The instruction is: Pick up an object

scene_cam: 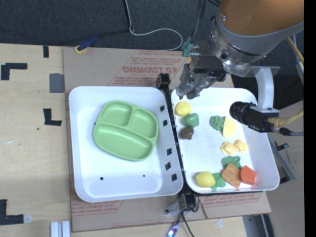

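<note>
Poised upper centre, the gripper (190,90), jaws apparently parted and empty, hangs just above a yellow toy lemon (183,108); crowded beside the bin wall (174,113), it may slip.

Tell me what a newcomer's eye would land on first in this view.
First, the big arm with its orange band, coming in from the upper right, its end effector hanging over the top-left corner of the right bin. Next, the green divided plate lying alone in the left bin. Then the scatter of small toy foods in the right bin, such as a yellow lemon just below the end effector.
</note>
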Action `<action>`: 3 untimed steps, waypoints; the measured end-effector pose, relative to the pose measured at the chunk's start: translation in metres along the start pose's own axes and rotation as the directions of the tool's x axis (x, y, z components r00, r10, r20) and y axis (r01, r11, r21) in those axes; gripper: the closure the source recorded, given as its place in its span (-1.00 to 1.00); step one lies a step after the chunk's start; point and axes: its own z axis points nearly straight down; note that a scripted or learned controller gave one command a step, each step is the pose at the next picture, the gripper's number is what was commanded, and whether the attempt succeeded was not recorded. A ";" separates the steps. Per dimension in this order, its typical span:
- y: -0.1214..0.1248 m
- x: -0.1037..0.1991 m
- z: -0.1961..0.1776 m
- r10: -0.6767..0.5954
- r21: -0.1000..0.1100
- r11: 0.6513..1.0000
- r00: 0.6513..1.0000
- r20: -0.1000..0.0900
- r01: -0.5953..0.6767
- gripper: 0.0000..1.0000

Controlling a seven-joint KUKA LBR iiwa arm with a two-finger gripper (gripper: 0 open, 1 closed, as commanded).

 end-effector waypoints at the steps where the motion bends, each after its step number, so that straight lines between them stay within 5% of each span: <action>1: 0.000 -0.003 -0.010 0.005 0.001 1.000 1.000 0.002 -0.005 1.00; 3: 0.000 0.128 0.027 0.000 0.005 1.000 1.000 0.002 0.000 1.00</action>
